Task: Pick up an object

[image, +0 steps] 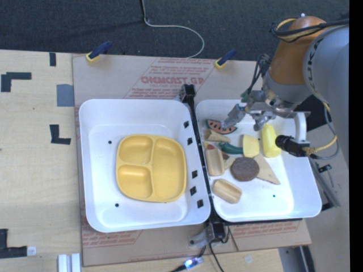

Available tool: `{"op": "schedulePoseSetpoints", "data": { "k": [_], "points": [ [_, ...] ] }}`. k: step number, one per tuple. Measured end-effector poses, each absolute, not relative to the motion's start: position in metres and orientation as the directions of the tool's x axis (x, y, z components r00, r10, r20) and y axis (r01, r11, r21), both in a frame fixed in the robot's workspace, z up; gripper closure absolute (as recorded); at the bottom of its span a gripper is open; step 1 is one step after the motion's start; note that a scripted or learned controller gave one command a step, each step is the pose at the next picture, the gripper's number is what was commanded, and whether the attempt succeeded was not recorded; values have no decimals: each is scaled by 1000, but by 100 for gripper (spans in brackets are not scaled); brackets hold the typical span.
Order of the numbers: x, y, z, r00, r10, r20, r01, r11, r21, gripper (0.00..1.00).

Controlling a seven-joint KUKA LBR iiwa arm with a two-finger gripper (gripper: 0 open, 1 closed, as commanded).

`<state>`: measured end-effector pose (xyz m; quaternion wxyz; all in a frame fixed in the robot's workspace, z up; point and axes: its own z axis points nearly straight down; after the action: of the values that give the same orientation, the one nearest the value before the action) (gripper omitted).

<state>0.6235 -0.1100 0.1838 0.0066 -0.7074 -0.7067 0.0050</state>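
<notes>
Nothing is lifted yet: the gripper [249,117] hovers with jaws spread, holding nothing, over the right bin's [295,205] toy food.

I see the toy foods clustered in the right bin [295,200] toward its left wall: a brown round patty [245,169], a bread roll [227,191] near the front edge, a yellow piece [250,145], a green pepper [229,148].
</notes>
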Motion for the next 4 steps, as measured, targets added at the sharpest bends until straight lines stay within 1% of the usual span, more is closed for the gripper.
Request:
{"op": "schedulePoseSetpoints", "data": {
  "k": [1,2,3,4],
  "points": [
    [627,-110,193,-2,1000,1,1000,2,-2,0],
    [634,-106,145,-3,1000,0,1000,3,-5,0],
    [622,-105,87,-2,1000,0,1000,2,-7,0],
    [623,-105,86,-1,1000,-1,1000,1,1,0]
  ]
}}
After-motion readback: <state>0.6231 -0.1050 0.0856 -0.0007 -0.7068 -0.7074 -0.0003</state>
